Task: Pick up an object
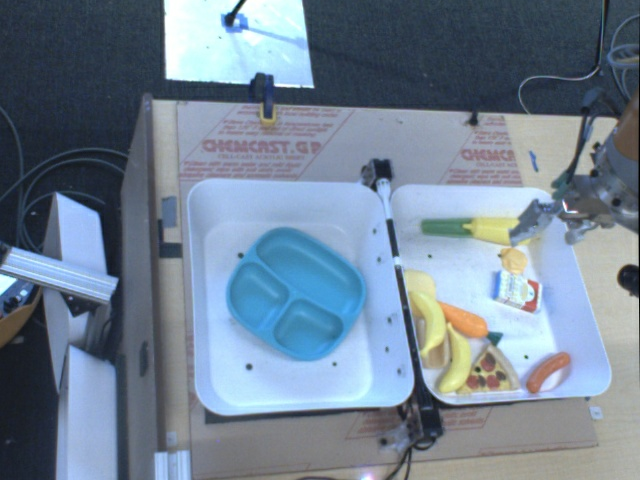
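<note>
**My claw over a crowded right bin**

My claw (537, 220) hangs at the right bin (590, 313)'s far right rim, beside the corn cob (468, 229); open or closed, I cannot tell. Around lie a small carton (516, 290), carrot (464, 319), bananas (436, 334), pizza slice (492, 369) and sausage (548, 371). The left bin (215, 268) holds a blue divided plate (295, 291). Both bins sit on cardboard (300, 143) over dark carpet (80, 48).

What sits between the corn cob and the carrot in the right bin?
In the camera view, a small orange-yellow piece lies between the corn cob and the carrot, just above a small white carton.
</note>
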Controlling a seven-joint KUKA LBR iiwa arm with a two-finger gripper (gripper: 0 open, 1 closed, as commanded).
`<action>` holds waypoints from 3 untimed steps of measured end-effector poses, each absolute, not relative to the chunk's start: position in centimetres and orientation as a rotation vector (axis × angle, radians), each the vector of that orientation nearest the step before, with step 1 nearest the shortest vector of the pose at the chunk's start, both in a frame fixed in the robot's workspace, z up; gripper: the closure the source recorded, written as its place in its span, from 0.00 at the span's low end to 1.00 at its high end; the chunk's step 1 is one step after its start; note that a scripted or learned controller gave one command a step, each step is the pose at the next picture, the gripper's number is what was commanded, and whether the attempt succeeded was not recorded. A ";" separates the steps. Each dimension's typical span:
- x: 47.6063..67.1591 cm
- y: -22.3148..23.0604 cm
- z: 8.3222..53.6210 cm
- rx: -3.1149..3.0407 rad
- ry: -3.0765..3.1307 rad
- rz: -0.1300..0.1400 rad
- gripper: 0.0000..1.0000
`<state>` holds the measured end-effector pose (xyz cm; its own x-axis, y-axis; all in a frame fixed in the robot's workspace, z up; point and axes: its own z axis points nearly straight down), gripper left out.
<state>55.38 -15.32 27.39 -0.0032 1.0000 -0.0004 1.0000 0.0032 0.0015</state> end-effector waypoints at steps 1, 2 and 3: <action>66.2 -14.1 18.0 2.210 2.229 0.003 0.00; 61.9 -9.3 7.9 2.219 2.234 -0.004 0.00; 65.4 -10.5 8.5 2.232 2.236 -0.013 0.00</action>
